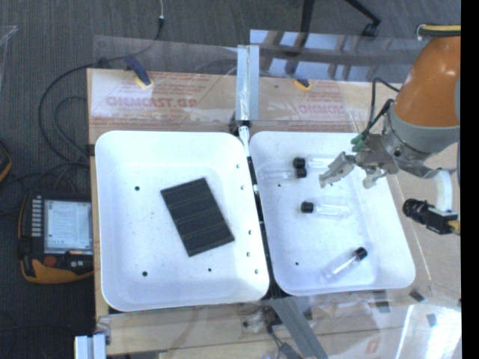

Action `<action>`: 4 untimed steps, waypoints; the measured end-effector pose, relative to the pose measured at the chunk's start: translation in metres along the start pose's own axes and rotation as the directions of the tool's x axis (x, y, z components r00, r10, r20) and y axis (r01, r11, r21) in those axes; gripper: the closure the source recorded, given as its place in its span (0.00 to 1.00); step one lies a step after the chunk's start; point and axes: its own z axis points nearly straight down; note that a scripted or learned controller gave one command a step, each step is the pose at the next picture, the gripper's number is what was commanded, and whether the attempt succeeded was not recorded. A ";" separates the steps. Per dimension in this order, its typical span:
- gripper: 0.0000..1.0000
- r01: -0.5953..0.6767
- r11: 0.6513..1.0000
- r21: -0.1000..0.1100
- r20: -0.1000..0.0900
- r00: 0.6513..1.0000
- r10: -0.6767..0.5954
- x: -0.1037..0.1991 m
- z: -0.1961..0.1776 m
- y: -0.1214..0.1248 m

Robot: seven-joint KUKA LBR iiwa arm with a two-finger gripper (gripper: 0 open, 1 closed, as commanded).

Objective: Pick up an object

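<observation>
The gripper [352,172] hovers over the right bin [389,268], fingers spread and grasping nothing; three clear vials [323,209] lie inside that bin; a dark slab [197,216] rests in the left bin [120,275].

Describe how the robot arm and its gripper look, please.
The arm is a rounded body with a wide orange band above a grey wrist section. A thin dark cable loops beside it. The gripper is grey metal with two slim, pale fingers, and small greenish parts sit at its base.
</observation>
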 end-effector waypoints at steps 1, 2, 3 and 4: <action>0.00 0.107 0.994 0.000 -0.001 0.994 -0.107 -0.023 0.090 0.031; 0.00 0.163 0.987 -0.005 0.003 0.987 -0.163 -0.004 0.160 0.062; 1.00 0.162 0.987 -0.003 0.001 0.987 -0.162 -0.004 0.153 0.063; 0.00 0.162 0.987 -0.003 0.001 0.987 -0.162 -0.004 0.153 0.063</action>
